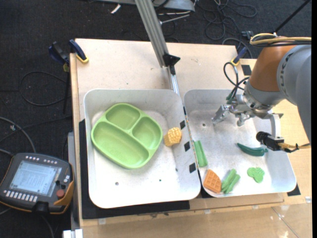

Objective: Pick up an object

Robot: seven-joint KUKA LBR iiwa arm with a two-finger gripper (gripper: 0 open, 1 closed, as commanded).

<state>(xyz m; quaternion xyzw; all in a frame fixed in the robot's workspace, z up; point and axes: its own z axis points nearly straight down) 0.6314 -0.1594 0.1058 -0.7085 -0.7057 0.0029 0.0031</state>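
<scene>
Robotics lab, teach pendant (35,181), floor cables (218,14)

Around my wooden bench (124,63) lies dark carpet (29,14). Black cables (218,9) tangle on it beyond the bench's far edge. A slanted aluminium post (151,24) rises over the bench. Left of the bench rests a teach pendant (34,182).

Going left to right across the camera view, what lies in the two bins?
green divided plate → corn cob → green stick → waffle → green bean pods → dark green pepper
</scene>
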